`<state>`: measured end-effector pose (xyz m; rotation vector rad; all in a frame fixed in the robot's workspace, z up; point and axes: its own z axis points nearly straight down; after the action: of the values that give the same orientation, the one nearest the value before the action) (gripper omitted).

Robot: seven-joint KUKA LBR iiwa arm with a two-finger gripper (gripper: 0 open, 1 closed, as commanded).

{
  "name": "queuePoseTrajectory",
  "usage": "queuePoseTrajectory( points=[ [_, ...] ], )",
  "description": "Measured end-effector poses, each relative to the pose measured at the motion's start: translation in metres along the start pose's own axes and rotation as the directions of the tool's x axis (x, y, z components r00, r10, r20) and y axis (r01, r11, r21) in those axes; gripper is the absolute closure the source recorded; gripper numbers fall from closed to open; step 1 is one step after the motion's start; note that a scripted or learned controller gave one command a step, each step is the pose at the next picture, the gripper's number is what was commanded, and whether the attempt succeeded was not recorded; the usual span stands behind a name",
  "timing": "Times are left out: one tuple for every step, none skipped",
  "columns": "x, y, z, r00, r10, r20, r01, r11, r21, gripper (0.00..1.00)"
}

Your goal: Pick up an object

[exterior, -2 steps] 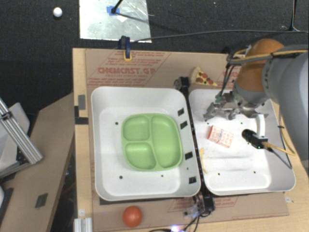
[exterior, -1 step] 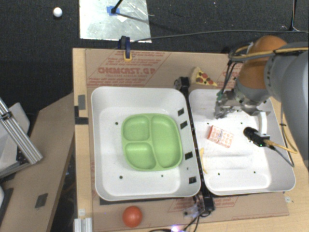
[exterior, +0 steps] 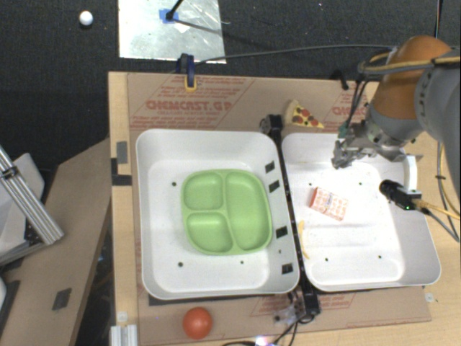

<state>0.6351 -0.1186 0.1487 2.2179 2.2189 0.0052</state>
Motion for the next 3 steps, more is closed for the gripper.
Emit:
queuePoseTrajectory(
  points=[
    [-0.005,0.009,-0.049,1.000,-0.003,0.001,0.003,1.000,-0.002,1.00],
    [-0.005,0.010,-0.063,1.000,-0.004,-0.001,0.004,1.000,0.002,1.00],
    [0.046,-0.002,-0.077,1.000,-0.008,-0.002,0.008,1.000,0.003,1.00]
  ],
)
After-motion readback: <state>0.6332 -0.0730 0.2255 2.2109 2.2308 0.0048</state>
